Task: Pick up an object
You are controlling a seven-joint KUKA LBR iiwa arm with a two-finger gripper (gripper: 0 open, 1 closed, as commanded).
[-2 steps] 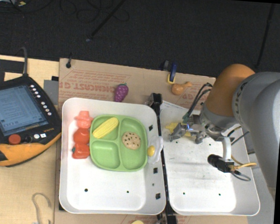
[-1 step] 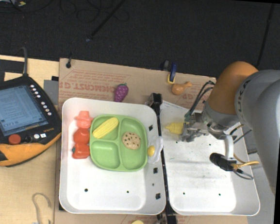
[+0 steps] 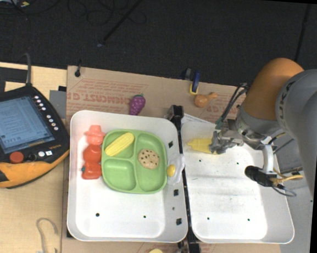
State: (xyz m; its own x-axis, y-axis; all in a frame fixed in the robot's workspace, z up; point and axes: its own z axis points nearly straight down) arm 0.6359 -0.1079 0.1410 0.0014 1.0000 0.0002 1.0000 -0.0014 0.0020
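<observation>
White left bin (image 3: pixel 85 210) carries a red toy (image 3: pixel 91 158) by its left wall and a green tray (image 3: pixel 122 178) with corn (image 3: pixel 118 143) and a cookie (image 3: pixel 149 159). At the right bin's (image 3: pixel 238 218) far-left corner lies a yellow piece (image 3: pixel 200 145), the gripper (image 3: pixel 220 143) touching its right end; I cannot tell its state. A good grasp needs the piece centred before lifting straight up.

Glossy white plastic bins (image 3: pixel 85 210), matt green plastic tray (image 3: pixel 129 178), brown cardboard sheet (image 3: pixel 111 94)
</observation>
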